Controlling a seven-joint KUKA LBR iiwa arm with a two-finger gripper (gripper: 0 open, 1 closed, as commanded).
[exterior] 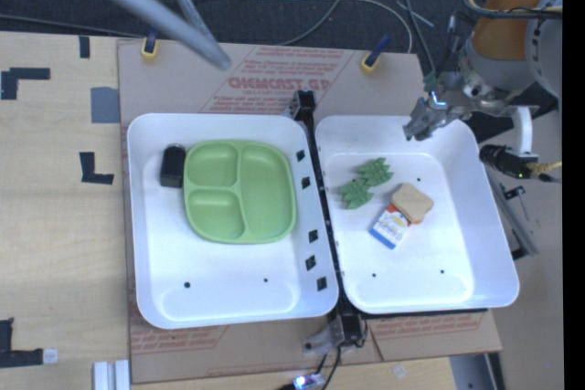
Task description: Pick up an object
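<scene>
Left bin point(155, 288): green divided plate point(240, 192), black block point(173, 166). Right bin point(475, 269): green leafy toy point(364, 182), bread slice point(412, 202), small carton point(390, 227). Hand point(422, 125) (grip state unclear) above far rim

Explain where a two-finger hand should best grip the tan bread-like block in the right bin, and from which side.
Likely from straight above, closing across the short sides of the tan block. It lies flat, its lower-left edge touching or overlapping the small blue and white box, so the upper-right end looks freest.
</scene>
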